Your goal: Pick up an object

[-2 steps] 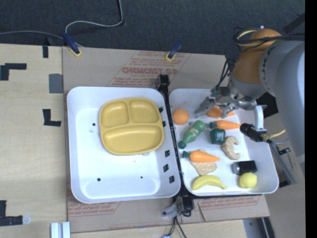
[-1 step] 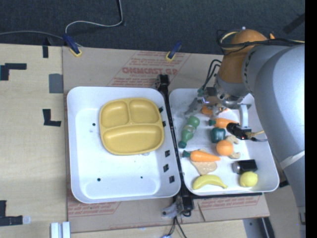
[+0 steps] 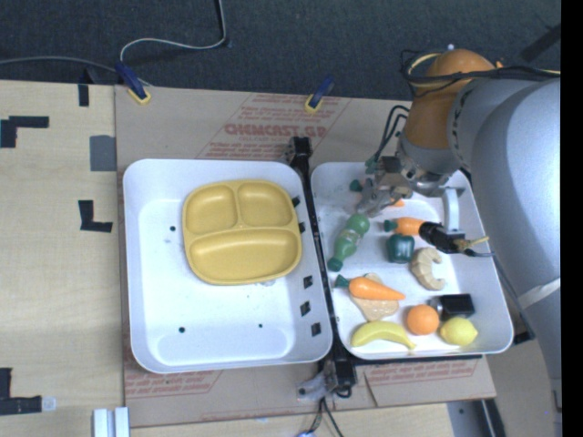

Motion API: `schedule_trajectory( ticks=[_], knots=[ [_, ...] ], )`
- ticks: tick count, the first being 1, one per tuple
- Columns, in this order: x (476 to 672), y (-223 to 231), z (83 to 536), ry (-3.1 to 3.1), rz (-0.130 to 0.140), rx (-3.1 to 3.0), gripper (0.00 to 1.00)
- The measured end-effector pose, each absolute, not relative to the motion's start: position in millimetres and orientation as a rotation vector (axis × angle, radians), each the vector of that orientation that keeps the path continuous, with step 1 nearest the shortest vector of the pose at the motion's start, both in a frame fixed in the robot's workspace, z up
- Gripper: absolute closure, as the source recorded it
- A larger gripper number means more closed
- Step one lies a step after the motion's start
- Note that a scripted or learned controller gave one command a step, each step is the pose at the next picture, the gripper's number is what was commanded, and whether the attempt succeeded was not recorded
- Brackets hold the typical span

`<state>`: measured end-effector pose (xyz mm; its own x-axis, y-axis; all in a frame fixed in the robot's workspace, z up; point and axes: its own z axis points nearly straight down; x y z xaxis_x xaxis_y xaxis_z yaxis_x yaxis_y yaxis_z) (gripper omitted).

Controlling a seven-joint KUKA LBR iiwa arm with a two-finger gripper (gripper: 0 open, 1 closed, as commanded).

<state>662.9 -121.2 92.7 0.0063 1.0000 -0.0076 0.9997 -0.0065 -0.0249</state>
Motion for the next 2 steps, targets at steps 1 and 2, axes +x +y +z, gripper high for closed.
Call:
schedule_trajectory(
  ticks=[1,2],
  knots=[
    [662.4,-121.0,92.3,-2.204,0.038,-2.218,0.0],
    [612.6,-122.0,86.7,-2.225,0.0,-2.226,0.0]
  ],
)
